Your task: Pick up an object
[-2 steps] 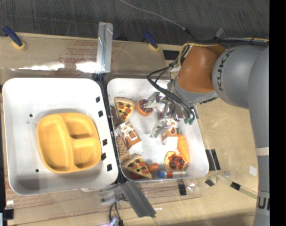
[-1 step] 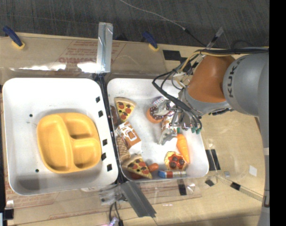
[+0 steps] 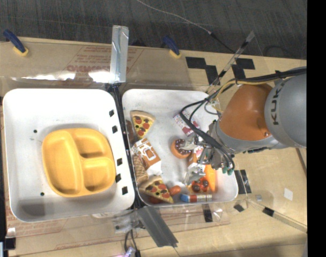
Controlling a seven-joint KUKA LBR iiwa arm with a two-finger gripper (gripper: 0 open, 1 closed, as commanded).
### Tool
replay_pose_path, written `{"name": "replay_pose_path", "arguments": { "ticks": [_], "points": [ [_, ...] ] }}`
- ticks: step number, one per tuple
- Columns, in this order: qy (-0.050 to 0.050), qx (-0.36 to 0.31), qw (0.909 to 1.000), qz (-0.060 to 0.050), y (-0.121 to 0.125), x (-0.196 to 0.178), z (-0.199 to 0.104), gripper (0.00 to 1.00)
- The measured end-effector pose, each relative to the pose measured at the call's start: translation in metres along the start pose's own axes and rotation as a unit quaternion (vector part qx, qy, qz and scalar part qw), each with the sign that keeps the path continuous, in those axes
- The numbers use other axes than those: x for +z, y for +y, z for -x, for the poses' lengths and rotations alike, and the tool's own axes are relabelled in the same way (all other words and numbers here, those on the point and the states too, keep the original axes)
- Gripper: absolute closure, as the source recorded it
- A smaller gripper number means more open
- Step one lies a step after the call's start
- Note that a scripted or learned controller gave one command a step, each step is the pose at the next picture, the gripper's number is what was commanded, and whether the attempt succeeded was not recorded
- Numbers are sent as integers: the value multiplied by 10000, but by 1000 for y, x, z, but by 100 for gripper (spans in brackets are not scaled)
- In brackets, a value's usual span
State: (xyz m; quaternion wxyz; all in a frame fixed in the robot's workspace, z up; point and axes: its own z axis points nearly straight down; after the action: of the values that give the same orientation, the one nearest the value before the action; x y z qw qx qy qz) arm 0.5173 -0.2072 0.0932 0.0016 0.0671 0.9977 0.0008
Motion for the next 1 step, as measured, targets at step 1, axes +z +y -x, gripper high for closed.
{"name": "replay_pose_path", "arguments": {
  "ticks": [1],
  "points": [
    [-69,122,9999,-5,-4,-3,-34,0]
  ]
}}
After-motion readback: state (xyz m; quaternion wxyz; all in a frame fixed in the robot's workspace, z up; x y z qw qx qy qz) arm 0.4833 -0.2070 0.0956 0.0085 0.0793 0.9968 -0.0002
